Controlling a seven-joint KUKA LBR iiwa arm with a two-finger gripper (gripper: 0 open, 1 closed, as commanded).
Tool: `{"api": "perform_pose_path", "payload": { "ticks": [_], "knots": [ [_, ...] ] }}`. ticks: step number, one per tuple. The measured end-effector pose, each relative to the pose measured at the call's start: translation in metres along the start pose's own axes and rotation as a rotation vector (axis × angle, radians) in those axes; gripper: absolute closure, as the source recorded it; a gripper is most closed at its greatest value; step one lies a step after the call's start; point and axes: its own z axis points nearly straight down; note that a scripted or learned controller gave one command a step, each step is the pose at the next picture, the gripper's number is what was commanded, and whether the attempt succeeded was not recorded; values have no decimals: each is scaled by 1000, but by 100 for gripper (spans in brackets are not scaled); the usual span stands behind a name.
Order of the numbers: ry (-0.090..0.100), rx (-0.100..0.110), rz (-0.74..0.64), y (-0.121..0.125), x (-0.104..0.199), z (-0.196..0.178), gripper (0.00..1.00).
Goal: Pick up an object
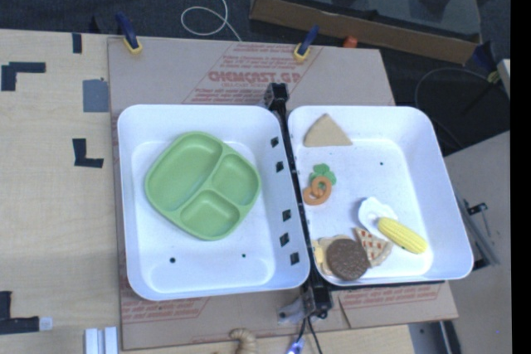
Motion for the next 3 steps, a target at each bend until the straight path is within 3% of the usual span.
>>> {"api": "perform_pose_path", "payload": {
  "ticks": [1, 3],
  "knots": [
    [-3, 19, 3, -1, -2, 0, 100],
    [-5, 20, 0, 0, 0, -19, 100]
  ]
}}
